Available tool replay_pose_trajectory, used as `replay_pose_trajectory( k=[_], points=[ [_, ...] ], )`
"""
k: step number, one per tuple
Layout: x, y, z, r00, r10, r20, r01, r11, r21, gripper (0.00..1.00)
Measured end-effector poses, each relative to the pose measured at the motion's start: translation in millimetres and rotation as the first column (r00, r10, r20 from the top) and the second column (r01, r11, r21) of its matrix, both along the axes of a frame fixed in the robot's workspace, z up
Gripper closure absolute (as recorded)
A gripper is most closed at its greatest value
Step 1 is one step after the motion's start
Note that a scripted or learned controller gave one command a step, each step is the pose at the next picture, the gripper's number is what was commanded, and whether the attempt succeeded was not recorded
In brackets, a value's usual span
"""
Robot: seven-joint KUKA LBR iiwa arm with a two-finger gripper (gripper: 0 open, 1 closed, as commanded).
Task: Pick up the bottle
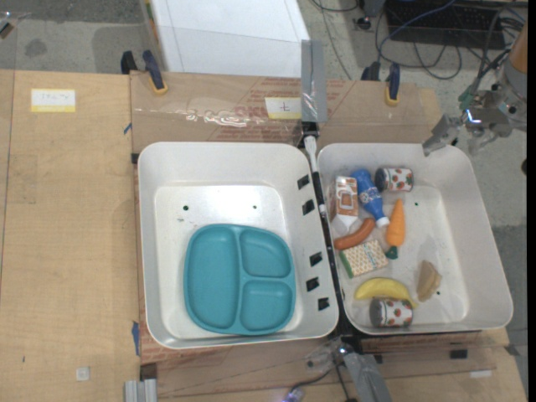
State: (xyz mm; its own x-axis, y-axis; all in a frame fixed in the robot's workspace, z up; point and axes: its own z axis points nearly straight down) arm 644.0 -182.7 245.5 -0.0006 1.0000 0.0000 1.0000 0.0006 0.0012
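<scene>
Lying in the right bin (490,249), blue bottle (369,193), well apart from the end effector (463,130), grip state unclear.

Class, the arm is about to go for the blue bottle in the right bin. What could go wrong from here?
1. The blue bottle lies packed between a small carton, a can and a carrot, so the fingers may catch a neighbour instead.
2. It lies on its side and might roll or slip out.
3. The gripper sits outside the right bin's rim, which it may clip on entry.
</scene>
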Motion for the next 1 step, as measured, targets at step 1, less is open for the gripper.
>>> replay_pose_trajectory(
  k=[1],
  points=[
    [14.8,64.9,-39.5,0.997,0.075,-0.001,-0.075,0.997,0.001,0.00]
  ],
)
